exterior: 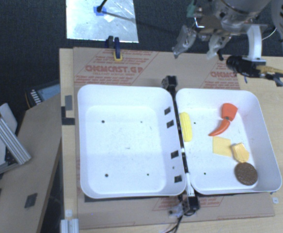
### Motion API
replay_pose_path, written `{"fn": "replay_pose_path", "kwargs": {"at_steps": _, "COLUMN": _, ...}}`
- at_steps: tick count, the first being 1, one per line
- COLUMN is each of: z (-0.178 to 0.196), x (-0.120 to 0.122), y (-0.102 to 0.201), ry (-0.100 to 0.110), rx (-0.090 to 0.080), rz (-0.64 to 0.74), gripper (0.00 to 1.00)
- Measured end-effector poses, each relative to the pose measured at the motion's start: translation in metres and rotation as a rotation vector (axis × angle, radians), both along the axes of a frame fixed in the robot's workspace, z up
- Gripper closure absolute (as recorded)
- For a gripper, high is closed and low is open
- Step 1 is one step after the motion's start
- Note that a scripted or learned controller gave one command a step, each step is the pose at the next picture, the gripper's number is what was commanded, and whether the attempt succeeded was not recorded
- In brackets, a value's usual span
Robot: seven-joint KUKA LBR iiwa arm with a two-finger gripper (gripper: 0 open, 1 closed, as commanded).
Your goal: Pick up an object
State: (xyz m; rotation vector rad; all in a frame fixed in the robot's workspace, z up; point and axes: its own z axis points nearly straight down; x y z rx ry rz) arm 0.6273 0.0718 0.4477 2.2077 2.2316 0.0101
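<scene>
- The gripper (197,46) hangs above the far edge of the bench, beyond the right bin (265,130); its two fingers stand apart, open, with nothing between them.
- The things to pick lie in the right bin: a yellow corn cob (185,126) just beside the bin's left wall, an orange carrot-like piece (225,118) near the far side, a flat pale yellow slab (222,146), a small yellow chunk (240,152) touching that slab, and a round brown cookie (246,173) close to the near right corner.
- The slab, chunk and cookie sit close together; the corn cob lies well apart from them, lengthwise along the wall.
- The left bin (83,144) has a white floor with a few small dark dots.
- Black clips (175,154) run along the seam where the two bins meet, and a dark clamp (169,82) sits at the seam's far end.
- Both bins rest on a brown board (132,64) with red printed lettering; a yellow and blue clamp (116,48) grips its far edge.
- A shiny metal sheet (102,13) lies on the dark floor beyond the board.
- An aluminium frame rail (3,132) slants at the left edge.
</scene>
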Motion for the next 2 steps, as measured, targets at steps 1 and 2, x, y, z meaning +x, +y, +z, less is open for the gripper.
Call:
{"fn": "replay_pose_path", "kwargs": {"at_steps": 1, "z": 0.075, "x": -0.022, "y": 0.041, "ry": -0.004, "rx": 0.001, "rz": -0.001, "gripper": 0.00}}
{"fn": "replay_pose_path", "kwargs": {"at_steps": 2, "z": 0.089, "x": -0.062, "y": 0.106, "ry": 0.003, "rx": 0.001, "rz": 0.001, "gripper": 0.00}}
